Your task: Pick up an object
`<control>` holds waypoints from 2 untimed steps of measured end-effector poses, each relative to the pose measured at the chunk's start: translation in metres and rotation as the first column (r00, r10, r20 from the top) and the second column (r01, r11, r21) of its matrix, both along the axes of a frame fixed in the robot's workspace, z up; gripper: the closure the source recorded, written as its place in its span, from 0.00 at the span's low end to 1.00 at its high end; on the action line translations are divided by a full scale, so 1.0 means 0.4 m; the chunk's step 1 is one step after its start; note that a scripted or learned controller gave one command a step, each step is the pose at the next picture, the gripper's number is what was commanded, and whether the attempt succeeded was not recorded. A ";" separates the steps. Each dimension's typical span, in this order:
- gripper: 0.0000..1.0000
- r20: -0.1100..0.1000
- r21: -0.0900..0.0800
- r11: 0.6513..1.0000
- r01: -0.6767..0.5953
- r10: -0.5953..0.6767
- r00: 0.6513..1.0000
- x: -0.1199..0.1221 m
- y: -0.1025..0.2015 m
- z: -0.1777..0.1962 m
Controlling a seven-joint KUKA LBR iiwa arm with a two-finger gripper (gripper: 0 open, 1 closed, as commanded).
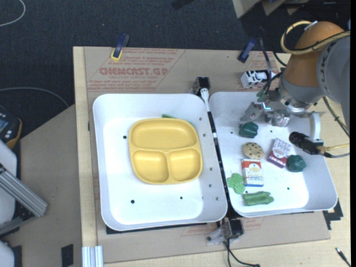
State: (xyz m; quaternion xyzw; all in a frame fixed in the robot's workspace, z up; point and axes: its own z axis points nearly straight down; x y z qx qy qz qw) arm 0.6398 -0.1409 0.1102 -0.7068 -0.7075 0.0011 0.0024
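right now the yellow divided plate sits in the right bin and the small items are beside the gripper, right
Not quite. The camera view shows the yellow divided plate in the left bin, not the right one. The small items do lie in the right bin beside the gripper.

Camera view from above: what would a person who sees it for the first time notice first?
The yellow divided plate stands out most, lying alone in the left bin. Next comes the grey arm with its orange band, reaching in at the upper right, its gripper low over the right bin beside a dark green object. Small items cluster there, among them a cookie and a red-and-white carton.
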 end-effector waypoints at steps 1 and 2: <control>0.00 -0.002 0.000 1.000 0.000 0.000 1.000 -0.002 0.003 -0.068; 1.00 0.004 -0.001 1.000 0.000 0.000 1.000 0.001 0.002 -0.036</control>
